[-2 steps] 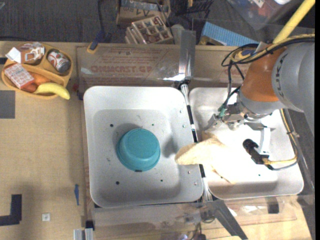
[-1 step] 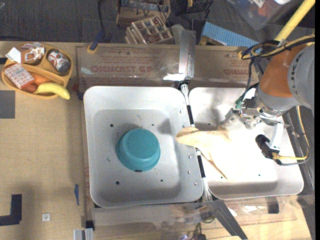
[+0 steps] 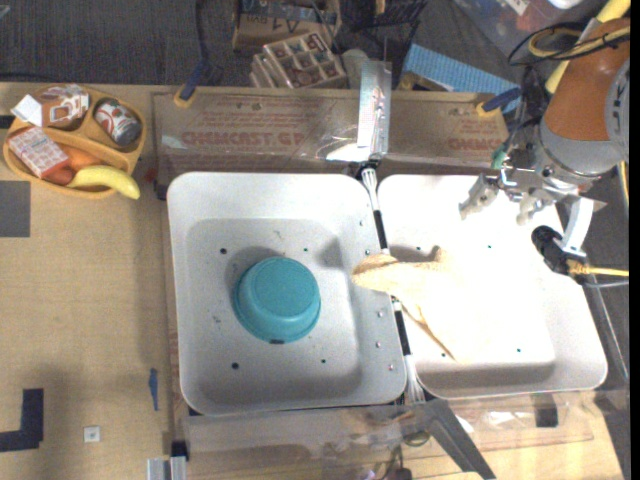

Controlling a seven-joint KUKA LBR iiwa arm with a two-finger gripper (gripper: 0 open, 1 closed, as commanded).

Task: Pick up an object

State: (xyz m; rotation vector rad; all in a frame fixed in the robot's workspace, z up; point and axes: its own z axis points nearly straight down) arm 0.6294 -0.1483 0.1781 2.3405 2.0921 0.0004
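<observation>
A: Where is the claw, and how does it stand?

B: The two-finger gripper [image 3: 497, 196] hangs over the far right part of the right-hand shallow white bin [image 3: 500, 368], under the grey arm with the orange band [image 3: 585, 98]. Its two prongs stand apart, with nothing between them.

A: And the thing to be picked up?

B: Two candidates. Nearest the claw, a pale tan, flat, elongated object [image 3: 400, 271] lies across the ridge where the two bins meet, partly in each; what it is made of I cannot tell. Farther off, a round teal plastic bowl [image 3: 278, 299] sits upside down near the middle of the left-hand shallow white bin [image 3: 200, 208], well apart from the claw.

A: What could go wrong from here?

B: In my judgement, the tan piece lies low and thin, so the prongs may close above it or scrape the bin floor; its perch on the ridge could let it tip or slide away. The bowl's smooth dome offers little to pinch, so a grasp from above may slip off
</observation>
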